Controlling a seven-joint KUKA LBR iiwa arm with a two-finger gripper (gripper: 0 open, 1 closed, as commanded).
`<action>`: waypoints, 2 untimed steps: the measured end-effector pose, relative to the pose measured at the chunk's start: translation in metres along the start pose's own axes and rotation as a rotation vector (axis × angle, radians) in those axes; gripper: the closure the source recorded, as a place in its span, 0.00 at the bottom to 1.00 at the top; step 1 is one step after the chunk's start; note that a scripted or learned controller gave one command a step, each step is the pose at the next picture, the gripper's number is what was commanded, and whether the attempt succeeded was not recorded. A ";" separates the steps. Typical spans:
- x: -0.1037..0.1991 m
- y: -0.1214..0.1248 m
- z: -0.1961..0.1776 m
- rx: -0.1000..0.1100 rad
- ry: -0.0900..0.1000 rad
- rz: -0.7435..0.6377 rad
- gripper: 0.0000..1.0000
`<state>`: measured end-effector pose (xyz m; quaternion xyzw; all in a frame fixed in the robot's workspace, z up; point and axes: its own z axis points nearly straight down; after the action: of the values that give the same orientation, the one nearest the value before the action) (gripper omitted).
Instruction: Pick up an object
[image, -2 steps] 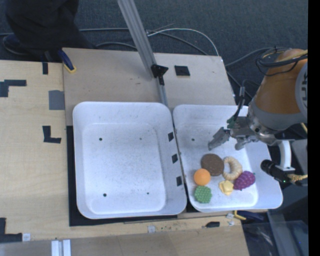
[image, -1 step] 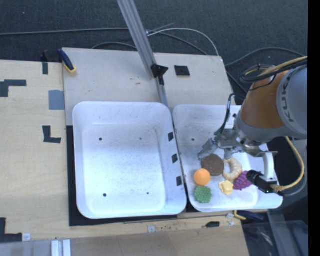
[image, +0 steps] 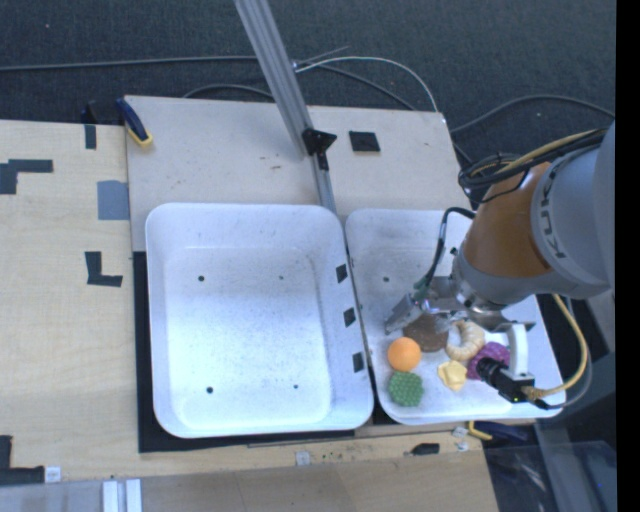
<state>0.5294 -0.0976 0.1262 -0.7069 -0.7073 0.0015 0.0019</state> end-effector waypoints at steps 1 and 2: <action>-0.001 0.001 0.036 -0.009 -0.003 0.001 0.00; 0.000 0.002 0.025 -0.010 -0.001 0.000 1.00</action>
<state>0.5310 -0.0976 0.1013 -0.7069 -0.7073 -0.0015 -0.0019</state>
